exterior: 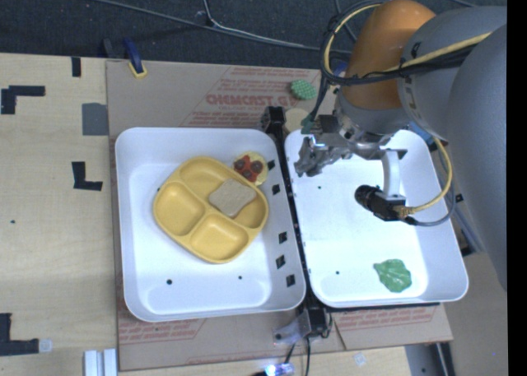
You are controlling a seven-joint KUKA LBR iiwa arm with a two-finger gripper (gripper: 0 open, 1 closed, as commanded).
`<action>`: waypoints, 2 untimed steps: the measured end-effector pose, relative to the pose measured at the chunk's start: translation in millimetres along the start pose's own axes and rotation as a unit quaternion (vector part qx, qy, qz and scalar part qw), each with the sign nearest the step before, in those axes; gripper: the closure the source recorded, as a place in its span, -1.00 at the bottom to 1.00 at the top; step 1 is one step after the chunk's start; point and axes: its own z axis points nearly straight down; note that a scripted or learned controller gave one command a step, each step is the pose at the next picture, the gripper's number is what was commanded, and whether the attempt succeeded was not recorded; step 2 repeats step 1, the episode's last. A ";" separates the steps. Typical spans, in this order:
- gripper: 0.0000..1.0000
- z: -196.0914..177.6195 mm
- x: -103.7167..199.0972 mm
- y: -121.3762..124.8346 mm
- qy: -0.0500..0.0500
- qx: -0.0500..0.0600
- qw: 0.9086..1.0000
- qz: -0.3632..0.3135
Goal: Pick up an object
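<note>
Your arm enters from upper right of frame, orange band uppermost, wrist bent down over right bin (440,284). Gripper (311,157) hangs at that bin's upper left corner, near divider; finger spacing unreadable, nothing seen held. Green crumpled object (393,274) lies lower right in same bin, well apart from gripper. Left bin (198,300) carries yellow compartment plate (185,201) with brown slice (231,197), red berries (249,168) at its upper right edge.
</note>
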 end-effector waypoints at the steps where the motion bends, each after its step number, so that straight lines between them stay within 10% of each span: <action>1: 1.00 -5.8 57.7 18.7 0.000 -0.001 1.000 0.000; 2: 1.00 -5.8 57.7 18.7 0.000 -0.001 1.000 0.000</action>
